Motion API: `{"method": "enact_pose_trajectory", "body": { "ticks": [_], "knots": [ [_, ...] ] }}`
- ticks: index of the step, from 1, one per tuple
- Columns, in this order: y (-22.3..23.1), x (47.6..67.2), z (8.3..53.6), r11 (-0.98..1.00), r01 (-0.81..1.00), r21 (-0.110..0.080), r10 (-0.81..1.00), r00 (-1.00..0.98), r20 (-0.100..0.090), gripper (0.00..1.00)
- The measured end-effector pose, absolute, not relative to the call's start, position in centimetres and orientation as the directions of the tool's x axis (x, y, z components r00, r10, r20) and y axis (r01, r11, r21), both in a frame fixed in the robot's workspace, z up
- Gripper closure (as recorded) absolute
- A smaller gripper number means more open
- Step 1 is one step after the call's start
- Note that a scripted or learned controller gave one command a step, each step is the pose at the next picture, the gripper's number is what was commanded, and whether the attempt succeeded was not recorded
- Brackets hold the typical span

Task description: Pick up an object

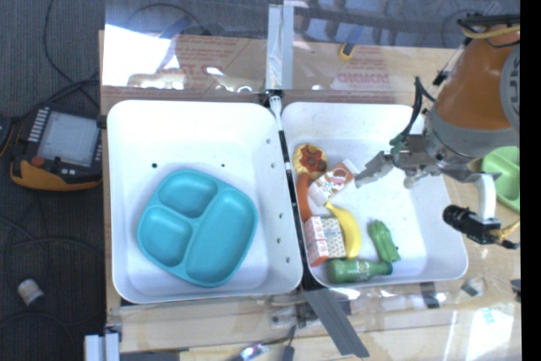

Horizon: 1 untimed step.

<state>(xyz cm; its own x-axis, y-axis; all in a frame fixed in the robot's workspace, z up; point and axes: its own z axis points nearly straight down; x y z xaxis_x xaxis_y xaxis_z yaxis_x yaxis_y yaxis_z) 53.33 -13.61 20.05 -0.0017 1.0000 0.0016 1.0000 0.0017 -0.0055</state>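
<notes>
Figure: pick-up trial, before any grasp. The candidate objects all lie in the right bin (431,262), crowded toward its left wall. I count one banana (345,226), yellow and curved; one small green cucumber-like piece (384,240) just beside it; one green bottle (359,269) lying on its side along the near edge; one red-and-white packet (323,238) touching the banana's left side; one orange carrot-like stick (303,196) against the bin wall; one red and yellow patterned piece (309,157) at the top of the cluster; and one pale wrapper with a red label (331,181) between that piece and the banana. Some of these overlap, so I give the count of seven as my best reading.

The gripper (372,172) hangs low over the right bin, its tip near the pale wrapper and above the banana. Nothing sits between its fingers. At this slant I cannot tell whether the jaws stand wide or narrow.

I judge the task as barely begun: the arm is positioned over the cluster, but no object is lifted. Closing on one item and raising it clear are both left to do.

The left bin (135,123) holds one teal divided plate (197,225) with three compartments.
</notes>
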Motion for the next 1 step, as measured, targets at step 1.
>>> {"method": "enact_pose_trajectory", "body": {
  "ticks": [1],
  "knots": [
    [-9.97, 55.4, 19.68, -0.003, 1.0, -0.006, 1.0, 0.003, 0.001, 0.0]
  ]
}}
